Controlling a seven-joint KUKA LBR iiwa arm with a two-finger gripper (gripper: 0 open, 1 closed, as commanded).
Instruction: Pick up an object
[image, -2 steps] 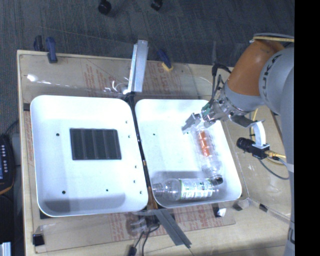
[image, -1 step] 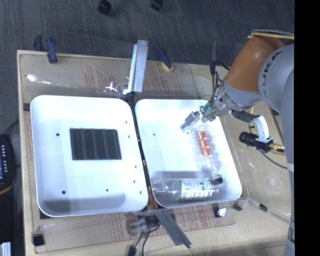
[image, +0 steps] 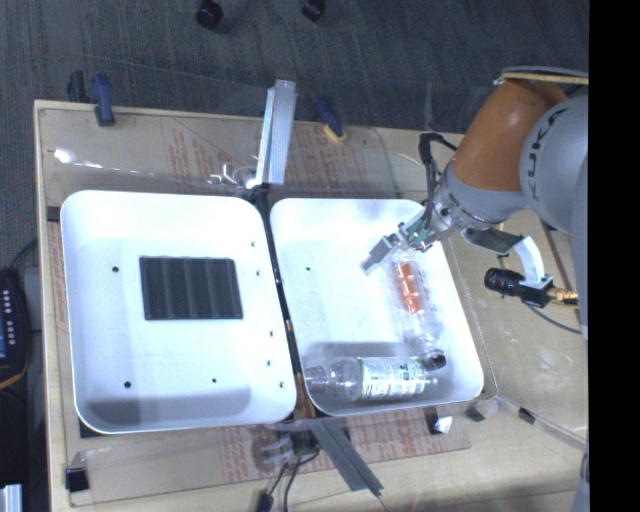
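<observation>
Two clear bottles lie in the right bin. One, with an orange label, lies lengthwise along the bin's right side, cap toward the near wall. The other, with a green label, lies on its side along the near wall, touching or just beside the first one's cap end. The gripper hangs over the upper end of the orange-label bottle, just beside it or touching; whether it is apart or together I cannot tell, and nothing shows as held. Judged from this, the pick is not yet made: both bottles rest on the bin floor, and grasp and lift remain. The left bin holds a dark ribbed tray. Both bins sit on the bench.
</observation>
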